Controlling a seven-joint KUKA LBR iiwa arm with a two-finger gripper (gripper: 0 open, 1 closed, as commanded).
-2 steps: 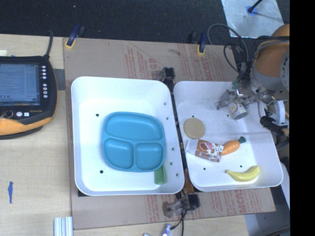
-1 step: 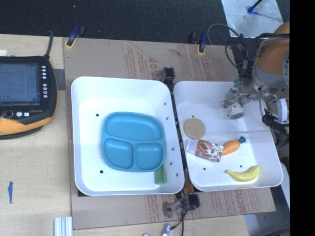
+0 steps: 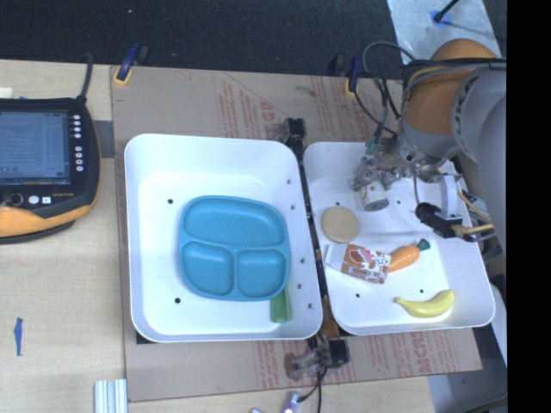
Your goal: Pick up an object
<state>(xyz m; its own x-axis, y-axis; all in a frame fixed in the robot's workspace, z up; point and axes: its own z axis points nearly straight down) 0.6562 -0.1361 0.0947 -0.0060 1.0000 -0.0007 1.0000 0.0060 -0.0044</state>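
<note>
- The gripper hangs over the right bin's far edge; its tip is too small and cluttered to read.
- A small cylinder-like thing sits right at the gripper; whether they touch cannot be told.
- The arm is cut off toward the desk's right edge.
- The green block lies partly under the blue tray's near right corner.
- The packet's print is unreadable.
- The pendant at the desk's left edge is cut off.

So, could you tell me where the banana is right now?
The banana lies in the right bin, near its front edge, just below the carrot.
</note>
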